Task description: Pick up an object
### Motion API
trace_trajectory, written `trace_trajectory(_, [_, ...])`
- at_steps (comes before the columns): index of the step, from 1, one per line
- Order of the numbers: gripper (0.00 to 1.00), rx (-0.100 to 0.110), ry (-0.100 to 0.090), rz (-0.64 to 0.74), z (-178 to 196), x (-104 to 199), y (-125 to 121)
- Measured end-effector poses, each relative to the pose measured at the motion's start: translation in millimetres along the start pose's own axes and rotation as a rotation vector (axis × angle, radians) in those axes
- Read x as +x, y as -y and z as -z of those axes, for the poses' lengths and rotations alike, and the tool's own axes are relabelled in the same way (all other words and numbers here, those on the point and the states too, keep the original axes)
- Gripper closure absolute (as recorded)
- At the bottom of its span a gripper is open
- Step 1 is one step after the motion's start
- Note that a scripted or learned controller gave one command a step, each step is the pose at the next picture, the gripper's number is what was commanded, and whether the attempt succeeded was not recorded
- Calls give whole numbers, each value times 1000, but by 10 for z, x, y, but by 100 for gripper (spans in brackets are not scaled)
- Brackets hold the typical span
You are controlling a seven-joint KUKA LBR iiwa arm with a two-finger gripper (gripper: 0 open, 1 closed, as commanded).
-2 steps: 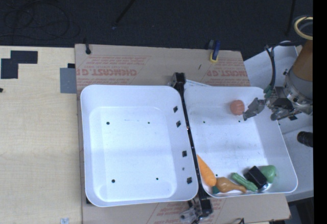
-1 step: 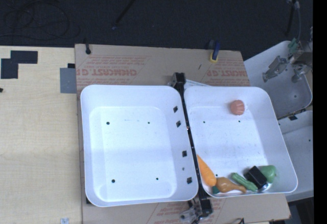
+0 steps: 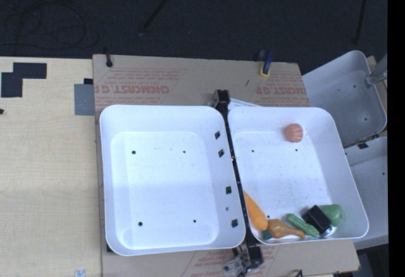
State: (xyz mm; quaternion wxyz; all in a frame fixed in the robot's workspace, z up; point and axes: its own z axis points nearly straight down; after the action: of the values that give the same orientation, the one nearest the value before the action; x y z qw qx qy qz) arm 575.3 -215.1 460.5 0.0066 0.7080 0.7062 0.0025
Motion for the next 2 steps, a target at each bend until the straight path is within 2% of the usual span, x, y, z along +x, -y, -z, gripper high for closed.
trace_trajectory(1, [0, 5, -2, 4, 838, 2, 184])
trace_trajectory(2, [0, 15, -6, -1, 790, 2, 761])
